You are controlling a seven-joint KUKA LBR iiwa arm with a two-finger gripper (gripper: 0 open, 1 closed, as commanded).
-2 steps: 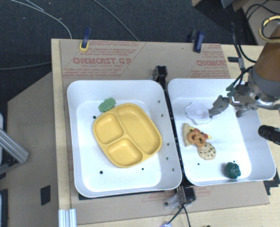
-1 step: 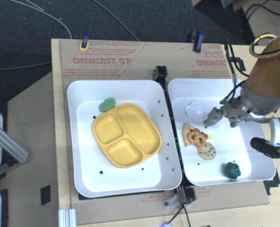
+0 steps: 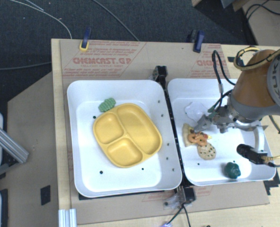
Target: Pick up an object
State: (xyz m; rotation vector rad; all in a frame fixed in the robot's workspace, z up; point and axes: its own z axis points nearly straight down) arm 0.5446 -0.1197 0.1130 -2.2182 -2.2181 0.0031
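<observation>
One arm bends over the right bin; gripper state unclear.

Glossy yellow plastic tray; smooth white bins.

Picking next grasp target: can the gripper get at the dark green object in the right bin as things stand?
Probably yes. The dark green object lies alone near the front right corner of the right bin, apart from the cracker-like piece. The gripper is over the same bin. The bin wall close by may crowd the approach.
</observation>
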